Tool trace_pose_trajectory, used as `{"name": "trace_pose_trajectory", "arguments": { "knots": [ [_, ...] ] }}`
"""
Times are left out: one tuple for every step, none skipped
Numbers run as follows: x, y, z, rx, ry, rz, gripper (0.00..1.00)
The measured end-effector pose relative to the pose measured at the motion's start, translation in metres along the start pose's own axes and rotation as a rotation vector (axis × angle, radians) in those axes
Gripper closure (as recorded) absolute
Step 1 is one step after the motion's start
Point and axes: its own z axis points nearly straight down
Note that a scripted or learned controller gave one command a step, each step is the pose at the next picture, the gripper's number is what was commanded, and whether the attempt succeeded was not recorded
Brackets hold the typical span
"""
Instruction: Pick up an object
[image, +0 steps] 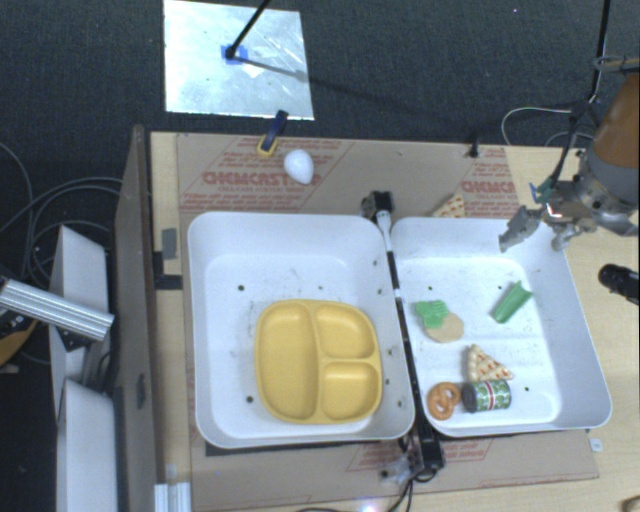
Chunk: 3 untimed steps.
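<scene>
Green and blocky, the wedge (511, 302) lies in my right bin (575, 300), toward three o'clock, well apart from the can (487, 396) and pretzel (442, 400) at six. It looks light, stiff and a little slick; I would pinch across its narrow sides. Its long axis runs from seven to one o'clock. My pincer (540, 228) hovers open at the bin's twelve o'clock rim, holding nothing.

The bench (260, 175) — cardboard-topped — bears two white bins (300, 240) side by side, plus a white egg (298, 165).
</scene>
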Motion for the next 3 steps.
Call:
{"name": "trace_pose_trajectory", "arguments": {
  "knots": [
    [-0.038, 0.0, 0.067, 0.005, 0.0, 0.005, 0.0],
    [-0.034, -0.019, 0.155, 0.002, -0.001, 0.003, 0.0],
    [-0.035, -0.049, 0.135, 0.002, 0.0, 0.003, 0.0]
  ]
}}
